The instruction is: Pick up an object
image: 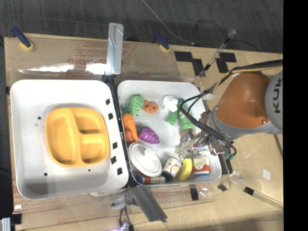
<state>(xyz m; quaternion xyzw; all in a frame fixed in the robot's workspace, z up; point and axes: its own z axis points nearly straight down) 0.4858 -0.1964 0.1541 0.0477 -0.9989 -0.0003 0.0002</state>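
From my remote station I see the arm reaching in from three o'clock, its orange band over the right bin's right-hand rim and its gripper lowered into the bin's lower right quarter. Cables and metal parts crowd the tip, and I cannot tell how it is set or whether it has hold of anything. The pickable objects all lie in that right bin. At twelve o'clock of the bin's middle sit a green toy vegetable, a small orange piece and a white item with green pieces just beside it. Toward nine o'clock a carrot lies along the left wall, with purple grapes next to it. At six o'clock a white bowl rests near the front wall, and to its right stand a small can, a yellow item and a red-labelled carton, directly under the gripper. The left bin holds a yellow divided tray, lying at its centre.
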